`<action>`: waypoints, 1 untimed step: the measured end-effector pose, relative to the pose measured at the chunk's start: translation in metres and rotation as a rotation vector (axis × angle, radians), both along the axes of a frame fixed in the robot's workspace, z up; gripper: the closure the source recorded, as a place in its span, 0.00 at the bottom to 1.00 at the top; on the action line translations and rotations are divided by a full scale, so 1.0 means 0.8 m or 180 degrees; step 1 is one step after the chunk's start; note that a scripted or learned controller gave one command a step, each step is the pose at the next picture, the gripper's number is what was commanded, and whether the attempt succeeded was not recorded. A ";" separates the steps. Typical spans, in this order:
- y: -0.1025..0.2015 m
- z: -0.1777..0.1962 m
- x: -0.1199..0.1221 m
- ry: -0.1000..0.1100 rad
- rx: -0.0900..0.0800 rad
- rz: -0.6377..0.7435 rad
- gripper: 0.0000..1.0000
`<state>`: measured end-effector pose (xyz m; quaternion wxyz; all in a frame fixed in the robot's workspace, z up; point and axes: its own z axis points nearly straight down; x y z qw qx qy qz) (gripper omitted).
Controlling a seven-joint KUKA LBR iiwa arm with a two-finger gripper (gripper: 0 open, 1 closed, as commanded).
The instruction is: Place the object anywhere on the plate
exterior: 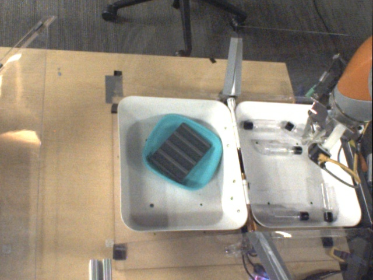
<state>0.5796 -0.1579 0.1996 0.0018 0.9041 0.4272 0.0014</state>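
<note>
So the dark grey ridged block [182,149] is sitting on the teal square plate [211,167], pretty much dead centre on it and turned at an angle. The plate is inside the left white bin [126,174], in the middle of the frame, a bit toward the bin's upper half.

The arm [356,80] comes in at the upper right of the frame, orange band showing at the edge. Its gripper [315,137] hangs over the upper right part of the right white bin [351,217], well apart from the plate. Honestly can't tell if it's open or closed, it's just a jumble of cables and metal there.

The right bin has a few clear tubes with black caps [267,125] scattered around: two near the top, two along the bottom. An office chair base [182,7] is at the top of the frame, past the wooden bench [58,156].
</note>
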 end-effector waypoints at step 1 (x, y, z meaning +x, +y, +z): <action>0.000 0.000 0.000 -0.0001 0.0000 -0.0002 0.00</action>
